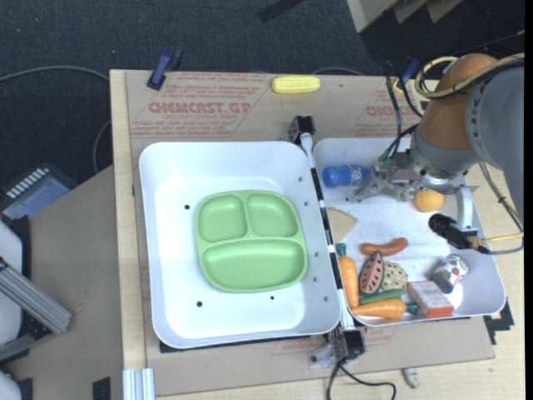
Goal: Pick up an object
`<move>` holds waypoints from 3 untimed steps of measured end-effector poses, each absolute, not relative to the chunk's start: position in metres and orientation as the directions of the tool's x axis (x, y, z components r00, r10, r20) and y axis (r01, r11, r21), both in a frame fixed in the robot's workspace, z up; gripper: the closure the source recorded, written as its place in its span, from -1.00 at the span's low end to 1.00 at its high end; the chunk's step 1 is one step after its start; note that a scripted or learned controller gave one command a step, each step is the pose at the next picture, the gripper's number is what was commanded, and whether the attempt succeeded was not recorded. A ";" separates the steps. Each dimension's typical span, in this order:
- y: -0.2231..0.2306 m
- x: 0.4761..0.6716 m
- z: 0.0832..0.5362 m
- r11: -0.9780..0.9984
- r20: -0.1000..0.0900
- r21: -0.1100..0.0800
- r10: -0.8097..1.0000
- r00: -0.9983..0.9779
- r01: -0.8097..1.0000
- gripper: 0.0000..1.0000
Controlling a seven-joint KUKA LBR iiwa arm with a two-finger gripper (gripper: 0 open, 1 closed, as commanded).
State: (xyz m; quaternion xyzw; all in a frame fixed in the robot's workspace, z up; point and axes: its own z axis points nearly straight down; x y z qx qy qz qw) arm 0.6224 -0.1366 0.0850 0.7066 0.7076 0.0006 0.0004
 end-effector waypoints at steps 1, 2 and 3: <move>-0.211 0.662 0.085 0.003 0.005 -0.002 1.000 -0.003 1.000 -1.00; -0.205 0.622 0.086 0.000 0.000 -0.001 1.000 0.000 1.000 -1.00; -0.198 0.594 0.085 0.000 0.000 -0.001 1.000 0.000 1.000 -1.00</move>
